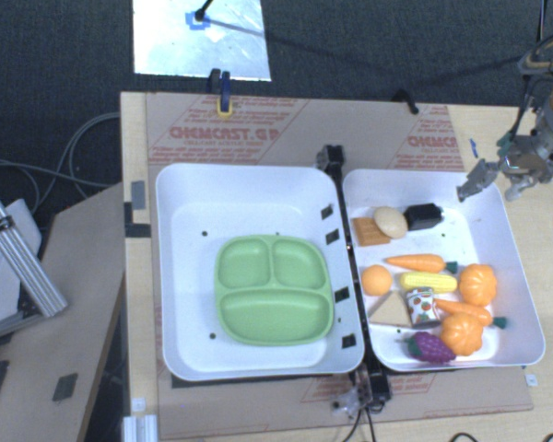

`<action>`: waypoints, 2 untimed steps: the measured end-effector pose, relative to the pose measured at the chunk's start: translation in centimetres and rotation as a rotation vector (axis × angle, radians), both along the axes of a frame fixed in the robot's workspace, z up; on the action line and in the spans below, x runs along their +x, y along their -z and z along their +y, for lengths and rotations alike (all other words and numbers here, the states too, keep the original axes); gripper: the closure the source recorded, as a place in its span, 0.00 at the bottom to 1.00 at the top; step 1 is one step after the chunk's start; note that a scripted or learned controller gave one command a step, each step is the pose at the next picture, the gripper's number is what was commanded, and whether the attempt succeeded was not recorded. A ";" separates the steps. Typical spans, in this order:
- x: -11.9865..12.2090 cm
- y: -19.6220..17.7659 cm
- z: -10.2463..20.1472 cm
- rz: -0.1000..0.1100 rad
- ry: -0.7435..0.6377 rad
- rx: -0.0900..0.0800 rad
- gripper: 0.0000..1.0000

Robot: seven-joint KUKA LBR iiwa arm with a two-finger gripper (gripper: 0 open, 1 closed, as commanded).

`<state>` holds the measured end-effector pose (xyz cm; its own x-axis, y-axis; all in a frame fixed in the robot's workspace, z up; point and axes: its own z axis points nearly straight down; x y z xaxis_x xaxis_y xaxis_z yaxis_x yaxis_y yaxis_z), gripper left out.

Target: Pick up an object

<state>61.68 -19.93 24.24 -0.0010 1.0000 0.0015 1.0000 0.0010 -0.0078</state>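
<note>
Two white bins on seemingly cardboard-lined bench

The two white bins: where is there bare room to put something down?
The left bin has bare floor all around the green divided plate, widest along its far edge and left side. The right bin is crowded with toy food; its only bare patch is the far corner, beyond the black block.

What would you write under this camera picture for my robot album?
Robot gripper hovers open above the right bin of toy food; green plate waits left.
</note>
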 end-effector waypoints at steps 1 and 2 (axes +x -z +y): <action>0.2 -0.5 0.1 -0.009 -0.003 -0.002 0.00; 0.7 5.7 0.3 -0.004 -0.003 0.000 0.00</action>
<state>62.39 -19.67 18.56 -0.0035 1.0000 0.0012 1.0000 0.0035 -0.0038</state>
